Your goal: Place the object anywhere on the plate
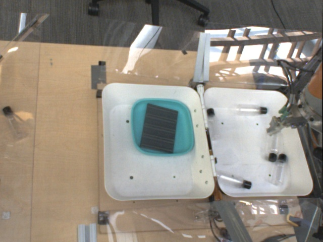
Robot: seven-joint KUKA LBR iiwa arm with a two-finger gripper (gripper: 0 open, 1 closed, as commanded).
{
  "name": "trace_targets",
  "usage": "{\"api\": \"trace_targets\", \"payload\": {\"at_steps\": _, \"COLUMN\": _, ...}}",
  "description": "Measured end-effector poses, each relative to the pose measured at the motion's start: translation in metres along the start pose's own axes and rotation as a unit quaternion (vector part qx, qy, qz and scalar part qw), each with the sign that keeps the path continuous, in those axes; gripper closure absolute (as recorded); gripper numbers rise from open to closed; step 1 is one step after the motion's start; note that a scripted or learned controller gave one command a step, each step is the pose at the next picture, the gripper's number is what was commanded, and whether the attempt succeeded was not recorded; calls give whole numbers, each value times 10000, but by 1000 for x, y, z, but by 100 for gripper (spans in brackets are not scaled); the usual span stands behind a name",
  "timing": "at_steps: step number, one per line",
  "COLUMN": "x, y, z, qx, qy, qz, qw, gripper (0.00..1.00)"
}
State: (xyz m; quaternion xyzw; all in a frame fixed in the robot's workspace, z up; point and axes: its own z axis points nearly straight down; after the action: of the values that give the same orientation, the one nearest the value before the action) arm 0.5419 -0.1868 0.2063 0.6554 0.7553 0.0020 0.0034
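Now you are reaching over the right bin (pixel 303 185), far from the teal plate (pixel 187 135).
Whether your gripper (pixel 278 122) is clenched or released cannot be told; clear vials (pixel 276 166) are lying just below it. Settle squarely over one vial (pixel 249 108), then carry it leftward past the ribbed dark block (pixel 159 128).

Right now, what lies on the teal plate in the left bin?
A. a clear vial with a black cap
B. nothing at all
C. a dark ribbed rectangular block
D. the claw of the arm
C: a dark ribbed block rests flat on the teal plate in the left bin; the capped vials lie in the right bin.
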Motion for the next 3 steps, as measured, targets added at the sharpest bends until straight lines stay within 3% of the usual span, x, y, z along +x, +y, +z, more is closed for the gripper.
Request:
{"api": "trace_targets", "payload": {"at_steps": 1, "x": 95, "y": -40, "z": -31, "qx": -3, "qy": 5, "qz": -843, "qw": 9964, "gripper": 100}}
{"api": "trace_targets", "payload": {"at_steps": 2, "x": 188, "y": -26, "z": -3, "qx": -3, "qy": 11, "qz": -1568, "qw": 9876, "gripper": 100}}
{"api": "trace_targets", "payload": {"at_steps": 3, "x": 187, "y": -26, "z": -3, "qx": -4, "qy": 11, "qz": -1563, "qw": 9877, "gripper": 0}}
